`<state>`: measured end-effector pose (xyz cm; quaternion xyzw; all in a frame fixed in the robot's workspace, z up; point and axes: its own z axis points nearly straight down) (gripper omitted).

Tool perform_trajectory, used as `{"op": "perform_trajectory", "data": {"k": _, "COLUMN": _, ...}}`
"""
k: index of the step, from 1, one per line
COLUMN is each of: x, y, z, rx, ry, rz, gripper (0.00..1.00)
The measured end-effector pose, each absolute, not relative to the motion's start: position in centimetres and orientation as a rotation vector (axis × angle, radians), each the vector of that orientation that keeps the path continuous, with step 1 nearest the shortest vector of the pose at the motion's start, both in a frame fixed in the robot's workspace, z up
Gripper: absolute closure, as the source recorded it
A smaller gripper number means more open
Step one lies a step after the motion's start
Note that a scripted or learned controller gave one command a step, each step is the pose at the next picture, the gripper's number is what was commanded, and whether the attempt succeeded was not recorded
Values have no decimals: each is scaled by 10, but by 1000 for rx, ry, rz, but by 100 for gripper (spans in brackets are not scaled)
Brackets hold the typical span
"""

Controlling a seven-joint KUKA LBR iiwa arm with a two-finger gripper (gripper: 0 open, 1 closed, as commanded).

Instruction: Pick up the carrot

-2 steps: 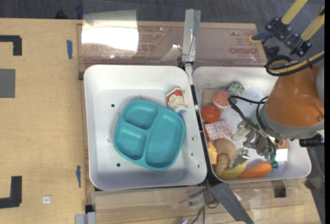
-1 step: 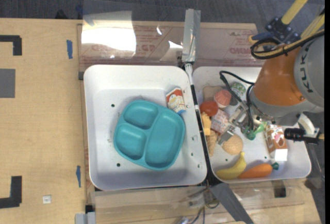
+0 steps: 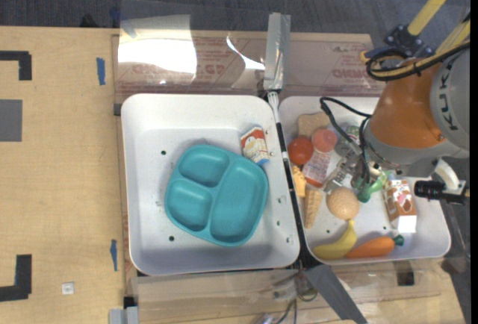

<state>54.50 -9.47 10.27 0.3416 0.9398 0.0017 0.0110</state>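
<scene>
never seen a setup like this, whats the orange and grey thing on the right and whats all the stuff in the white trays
The orange and grey thing is a robot arm, reaching in from the right. One fixed camera looks down at a slant on a bench with two shallow white bins. The arm's grasping tool hangs over the right bin, low among the toy food; I cannot tell whether it grips anything.

The left bin holds a teal divided plate and a small carton. The right bin holds a carrot along the near edge, touching a banana, plus a tomato and other small packets. The carrot, which the arm is meant to pick up, lies untouched.
</scene>
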Motion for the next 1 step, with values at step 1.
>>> {"op": "perform_trajectory", "data": {"k": 1, "x": 512, "y": -95, "z": 91, "rx": 1131, "ry": 2910, "rz": 9, "gripper": 100}}
